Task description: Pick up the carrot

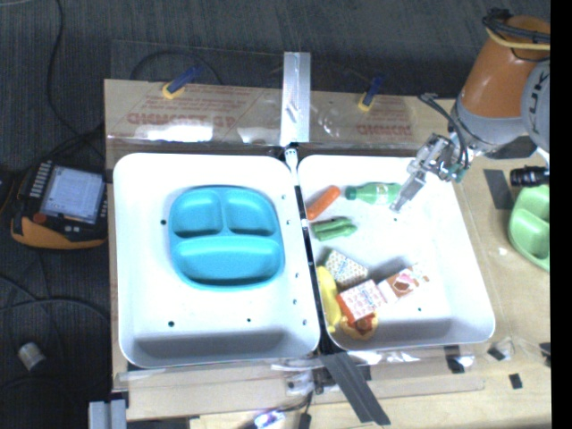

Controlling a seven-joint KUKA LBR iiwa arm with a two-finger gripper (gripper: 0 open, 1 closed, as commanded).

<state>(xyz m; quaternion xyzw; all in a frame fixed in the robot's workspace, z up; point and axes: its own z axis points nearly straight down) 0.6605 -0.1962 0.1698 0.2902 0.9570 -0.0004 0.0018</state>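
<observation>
Small cartons (362,300) are seen at the right bin's (465,266) near end.
Farther back, the carrot (323,200) is found by the left wall, untouched; beyond a green bottle (373,191), the end effector (409,189) is poised, its state not discernible.

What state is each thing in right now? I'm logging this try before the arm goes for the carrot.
carrot: lying loose at the right bin's upper left, not gripped
end effector: poised beside the green bottle, clear of the carrot
green bottle: lying on its side
green vegetable: lying flat below the carrot
blue tray: sitting upright in the left bin
</observation>
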